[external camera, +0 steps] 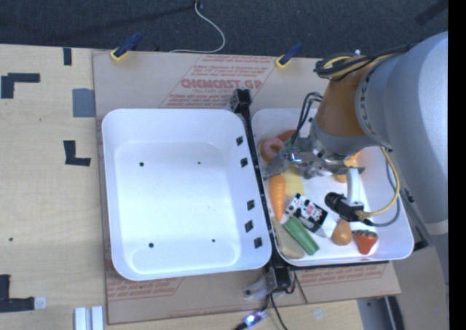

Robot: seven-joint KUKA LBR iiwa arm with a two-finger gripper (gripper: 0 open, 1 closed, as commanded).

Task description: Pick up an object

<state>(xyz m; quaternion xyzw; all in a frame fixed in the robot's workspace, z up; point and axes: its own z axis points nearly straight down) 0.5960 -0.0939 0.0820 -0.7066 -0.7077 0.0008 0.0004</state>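
Carrot (pixel 277 196) just below gripper (pixel 291 162), in right bin (pixel 397 248).

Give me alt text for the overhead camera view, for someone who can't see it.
A grey robot arm with an orange band reaches from the right into the right-hand white bin, its claw low over small toys including an orange carrot and a green piece. The left bin sits beside it on a cardboard sheet.

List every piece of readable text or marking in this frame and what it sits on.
"CHEMCAST GP": red print, upside down, on the brown board under the two white bins.
Smaller red lines around it on the same board: too blurred to read.
Black-and-white patterned object in the right bin: pattern, no legible text.
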